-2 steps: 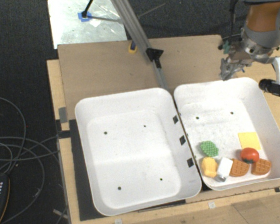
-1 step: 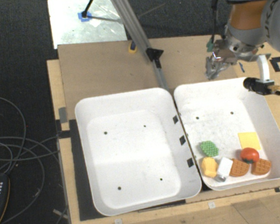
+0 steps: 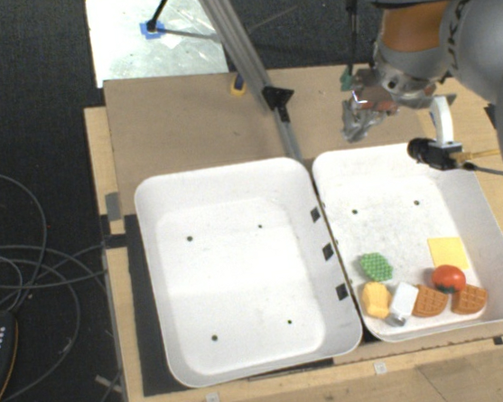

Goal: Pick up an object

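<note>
- Status: the pick isn't done; as far as you can see, nothing has been lifted.
- Gripper point(image 3: 358, 128) hangs above the far rim of the right bin point(image 3: 502, 238), over the bench point(image 3: 187, 121) edge just behind it. Nothing sits between its fingers that you can make out.
- Open or closed: can't tell from this angle, it's too small and blurred against the wrist hardware.
- Candidates all sit in the near end of the right bin, clustered close together:
  - green knobbly piece point(image 3: 377, 266)
  - yellow-orange piece point(image 3: 375, 300) just in front of it
  - white block point(image 3: 403, 299) touching or nearly touching that
  - red round piece point(image 3: 449, 277) with two brown waffle-like pieces point(image 3: 430, 302) next to it
  - flat yellow square point(image 3: 447, 252) just behind the red one
- Gripper is well apart from that cluster; the whole approach, descent and grasp are left.
- Left bin point(image 3: 166, 279) holds no objects, so you only have the right bin to target.
- My call: the green piece or yellow square look easiest, since they sit at the cluster's edge with some bare floor beside them. The middle items are packed tight, so expect a finger to nudge a neighbour.
</note>
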Motion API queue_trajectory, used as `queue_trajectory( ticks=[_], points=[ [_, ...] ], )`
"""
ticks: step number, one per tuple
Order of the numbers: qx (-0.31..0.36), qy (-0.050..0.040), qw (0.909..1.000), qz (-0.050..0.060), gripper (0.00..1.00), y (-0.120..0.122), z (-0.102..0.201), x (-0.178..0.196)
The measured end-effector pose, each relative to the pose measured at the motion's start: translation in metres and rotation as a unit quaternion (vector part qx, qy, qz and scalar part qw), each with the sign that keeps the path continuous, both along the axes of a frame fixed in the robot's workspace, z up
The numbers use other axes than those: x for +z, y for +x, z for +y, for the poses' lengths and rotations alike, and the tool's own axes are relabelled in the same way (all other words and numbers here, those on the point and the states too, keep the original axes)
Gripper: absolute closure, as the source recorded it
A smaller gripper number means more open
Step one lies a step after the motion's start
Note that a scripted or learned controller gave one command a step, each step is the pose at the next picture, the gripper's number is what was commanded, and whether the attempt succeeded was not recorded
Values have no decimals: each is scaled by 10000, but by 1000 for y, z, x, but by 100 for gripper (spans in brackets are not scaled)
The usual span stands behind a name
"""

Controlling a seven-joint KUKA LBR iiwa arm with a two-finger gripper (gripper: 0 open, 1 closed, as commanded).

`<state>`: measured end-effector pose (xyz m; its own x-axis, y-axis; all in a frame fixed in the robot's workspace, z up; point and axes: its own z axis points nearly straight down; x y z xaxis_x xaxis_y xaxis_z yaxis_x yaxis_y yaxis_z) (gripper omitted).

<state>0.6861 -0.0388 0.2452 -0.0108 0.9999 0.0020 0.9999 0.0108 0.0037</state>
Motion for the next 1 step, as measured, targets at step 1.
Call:
queue_trajectory(
  ticks=[1],
  points=[
    [-2, 0, 10000, 9, 100, 4, 49, -11]
  ],
)
